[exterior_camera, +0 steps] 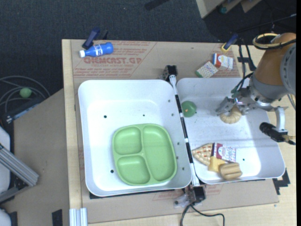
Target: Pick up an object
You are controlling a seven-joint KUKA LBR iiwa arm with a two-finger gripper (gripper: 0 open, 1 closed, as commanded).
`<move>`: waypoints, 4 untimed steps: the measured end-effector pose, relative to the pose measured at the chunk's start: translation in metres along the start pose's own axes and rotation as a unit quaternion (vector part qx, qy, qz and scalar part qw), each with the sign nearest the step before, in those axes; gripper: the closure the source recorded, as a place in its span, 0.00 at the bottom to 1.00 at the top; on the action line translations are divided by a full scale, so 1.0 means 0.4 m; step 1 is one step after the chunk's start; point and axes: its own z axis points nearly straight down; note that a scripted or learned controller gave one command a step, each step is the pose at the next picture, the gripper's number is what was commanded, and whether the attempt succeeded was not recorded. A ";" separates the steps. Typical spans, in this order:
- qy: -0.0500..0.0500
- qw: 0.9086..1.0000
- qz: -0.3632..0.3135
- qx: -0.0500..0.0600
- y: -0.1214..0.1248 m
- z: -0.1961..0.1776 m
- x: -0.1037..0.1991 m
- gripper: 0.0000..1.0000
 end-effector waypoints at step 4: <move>0.000 1.000 -0.001 0.000 -0.167 -0.363 0.369 1.00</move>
